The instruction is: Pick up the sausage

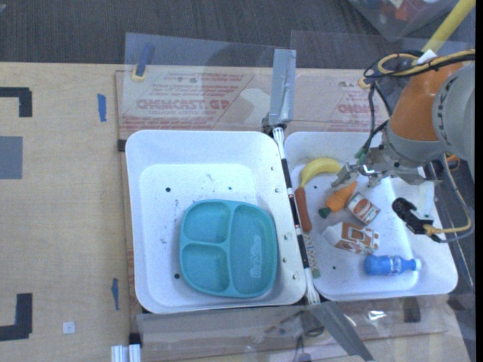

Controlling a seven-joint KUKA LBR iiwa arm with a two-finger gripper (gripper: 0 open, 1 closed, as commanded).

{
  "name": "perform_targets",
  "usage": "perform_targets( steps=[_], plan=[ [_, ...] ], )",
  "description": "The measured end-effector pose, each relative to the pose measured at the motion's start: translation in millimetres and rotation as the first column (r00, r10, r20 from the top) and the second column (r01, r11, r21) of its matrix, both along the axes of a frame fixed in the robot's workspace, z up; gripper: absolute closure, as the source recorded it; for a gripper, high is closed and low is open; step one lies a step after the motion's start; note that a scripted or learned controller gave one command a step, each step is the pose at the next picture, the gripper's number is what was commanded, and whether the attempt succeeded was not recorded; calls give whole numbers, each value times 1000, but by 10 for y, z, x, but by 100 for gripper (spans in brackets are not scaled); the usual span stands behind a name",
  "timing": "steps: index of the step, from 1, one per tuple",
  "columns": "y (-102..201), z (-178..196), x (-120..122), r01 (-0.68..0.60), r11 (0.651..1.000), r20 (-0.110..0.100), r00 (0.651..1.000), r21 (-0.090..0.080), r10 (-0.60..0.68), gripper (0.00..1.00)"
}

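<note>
The pick is not yet made, by the look of it. The sausage (302, 209) lies loose in the right bin (445, 274), a thin reddish-brown stick running near-to-far just inside that bin's left wall, close beside the ridge where the two bins meet. Nothing grips it. The gripper (361, 170) hangs over the far middle of the same bin, right of the sausage and apart from it, above the carrot (339, 198). Whether the fingers are wide or narrow I cannot tell; they are small and tangled against the clutter below. So the reach, the closing and the lift are all left to do.

Room is tight. The sausage sits hard against the left wall, so a finger has little space on that side and more on the right. The banana (320, 168) lies just beyond its far end, and the carrot and two small cartons (358, 223) crowd near on the right. A blue bottle (389, 264) lies well clear at the near side. The left bin (151, 157) holds a teal divided plate (228, 249), away from the work, on the counter (53, 225).
</note>
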State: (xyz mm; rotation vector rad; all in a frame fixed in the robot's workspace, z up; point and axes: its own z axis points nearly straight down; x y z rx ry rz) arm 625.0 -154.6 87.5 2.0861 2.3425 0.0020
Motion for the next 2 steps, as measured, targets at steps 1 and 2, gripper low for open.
perform_targets(
  steps=[1, 2],
  plan=[
    [11, 116, 17, -3, 1000, 4, 1000, -1, 3, 100],
    [12, 115, 17, -3, 1000, 4, 1000, -1, 3, 0]
  ],
)
